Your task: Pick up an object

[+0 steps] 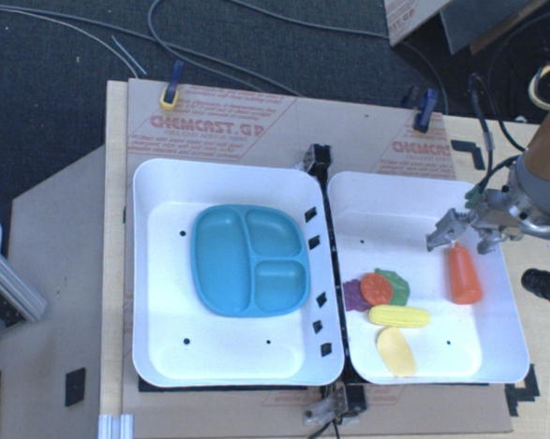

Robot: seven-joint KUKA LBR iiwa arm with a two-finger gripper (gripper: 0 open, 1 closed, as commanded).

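Observation:
In the right bin (445, 202) an orange carrot (463, 277) lies near the right wall, pointing toward the back. My gripper (463, 239) hovers at the carrot's far end. It is open, with one finger (440, 237) left of the carrot tip and the other on the right, and nothing is held between them. A cluster of toy foods sits nearer the bin's middle: a purple piece (353, 293), a red piece (376, 288), a green piece (398, 286), a yellow corn cob (400, 316) and a pale yellow piece (397, 351).
The left bin (158, 281) holds a blue divided plate (251, 259). A black divider with clips (321, 255) runs between the bins. The arm's wrist (540, 185) hangs over the right bin's right rim. Cables lie behind the bench.

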